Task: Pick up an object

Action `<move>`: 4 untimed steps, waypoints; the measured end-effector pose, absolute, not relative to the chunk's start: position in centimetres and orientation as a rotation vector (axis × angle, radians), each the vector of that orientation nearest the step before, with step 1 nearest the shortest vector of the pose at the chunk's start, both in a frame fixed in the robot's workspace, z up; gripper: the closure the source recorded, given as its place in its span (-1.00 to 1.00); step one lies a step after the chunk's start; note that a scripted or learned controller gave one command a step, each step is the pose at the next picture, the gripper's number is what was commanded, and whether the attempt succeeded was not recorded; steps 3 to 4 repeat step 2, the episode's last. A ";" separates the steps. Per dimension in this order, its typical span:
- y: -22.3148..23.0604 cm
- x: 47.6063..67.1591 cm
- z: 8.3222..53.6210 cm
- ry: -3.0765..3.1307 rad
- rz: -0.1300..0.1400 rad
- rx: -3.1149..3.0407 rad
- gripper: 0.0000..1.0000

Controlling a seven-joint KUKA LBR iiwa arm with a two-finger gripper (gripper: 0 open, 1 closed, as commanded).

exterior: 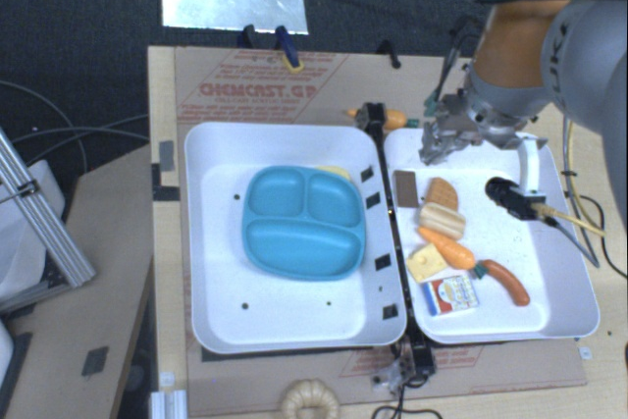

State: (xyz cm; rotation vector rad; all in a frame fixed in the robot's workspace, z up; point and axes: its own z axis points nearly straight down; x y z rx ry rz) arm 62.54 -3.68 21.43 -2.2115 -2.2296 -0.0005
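My gripper [435, 148] hangs over the far left corner of the right bin [574, 299]; nothing shows between its fingers. Toy foods lie in that bin in front of it. A brown bar [403, 187] rests by the left wall. Beside the bar are a tan bread slice [444, 192] and a pale bun [442, 220]. Nearer the front come an orange carrot [452, 251], a yellow cheese wedge [425, 263], a red sausage [506, 282] and a small printed carton [453, 293].
The left bin [211, 240] holds a blue divided plate [302, 221]. A small orange thing [393, 120] lies just behind the bins' shared far corner. A blue clamp [287, 49] is on the board's far edge and a pale ring [309, 399] at the front.
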 end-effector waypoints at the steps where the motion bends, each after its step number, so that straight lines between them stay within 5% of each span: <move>1: 0.9 59.9 20.8 -2.230 0.000 -2.210 1.00; 2: 4.7 57.3 22.4 -2.230 -0.002 -2.210 1.00; 4: 4.7 57.3 22.4 -2.230 -0.002 -2.210 1.00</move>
